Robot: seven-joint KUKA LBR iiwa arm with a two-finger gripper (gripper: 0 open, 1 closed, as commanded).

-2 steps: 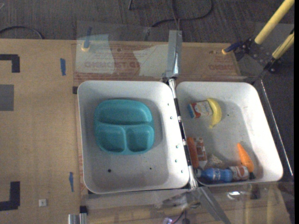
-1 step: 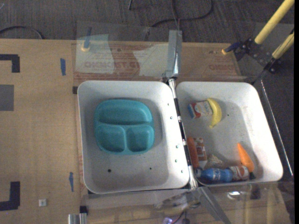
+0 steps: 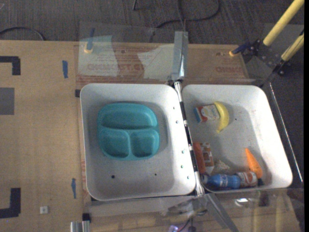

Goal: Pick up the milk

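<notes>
milk, a small white carton with red and blue print [image 3: 207,112], lies on its side in the upper left part of the right-hand shallow white bin [image 3: 276,129], right of the picture's centre. a yellow curved banana [image 3: 222,116] lies just beside it on its right, touching or nearly touching the carton's edge.

lower in the same bin, an orange and brown flat packet [image 3: 204,156] lies along the left wall. a blue plastic bottle [image 3: 223,181] lies on its side along the bottom wall, with a white and red piece just beside it on its right. an orange carrot-shaped toy [image 3: 253,163] lies tilted above and to the right of the bottle, well apart from the carton.

the left-hand shallow white bin [image 3: 88,129] holds a teal divided plastic plate [image 3: 128,130] with three compartments, set in its upper half. the two bins sit side by side, their inner rims meeting along a thin strip near the centre of the frame.

both rest on a tan cardboard-coloured bench top [image 3: 38,144] marked with short strips of blue tape [image 3: 64,69] and black corner marks on the left. two yellow rods [image 3: 285,18] slant across the upper right corner, and black cables [image 3: 198,4] loop over the dark floor along the top.

whether the pincer is wide, narrow or holding something cannot be told.
</notes>
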